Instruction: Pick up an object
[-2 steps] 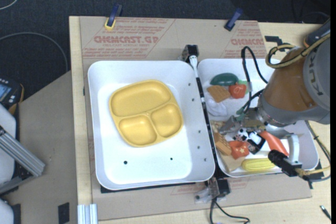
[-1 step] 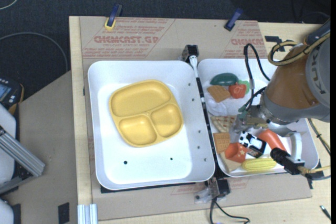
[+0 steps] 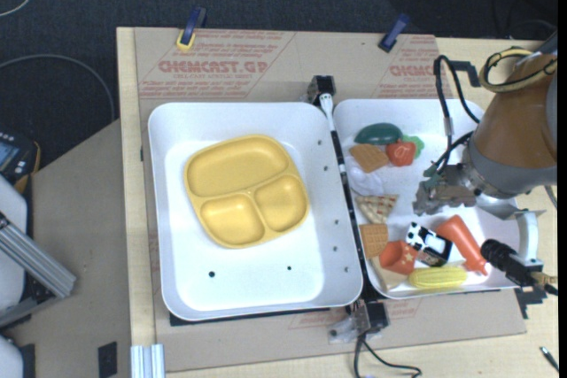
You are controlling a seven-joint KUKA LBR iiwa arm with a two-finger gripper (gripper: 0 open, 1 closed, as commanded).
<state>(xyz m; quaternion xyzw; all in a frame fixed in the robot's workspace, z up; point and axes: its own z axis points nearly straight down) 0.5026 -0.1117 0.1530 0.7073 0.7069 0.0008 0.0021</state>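
Nearest the lens, at the front rim of the right bin (image 3: 376, 283), a yellow corn cob (image 3: 437, 279) lies along the wall beside a red tomato (image 3: 398, 257), an orange carrot (image 3: 462, 241) and a small black-and-white toy (image 3: 424, 240). These pieces sit jumbled, touching one another, much as a loose pile settles (nothing looks arranged). Further back in the same bin lie a waffle (image 3: 377, 208), a cracker (image 3: 367, 158), a second red piece (image 3: 400, 151) and a green vegetable (image 3: 379, 134).

Over this bin's middle hangs the gripper (image 3: 434, 193), low and just behind the carrot and the toy, probably lined up for a grab there. Whether it is apart or together I cannot tell, and nothing is visibly caught in it.

Apart from all this, the left bin (image 3: 168, 190) holds a yellow divided plate (image 3: 244, 189), lying flat.
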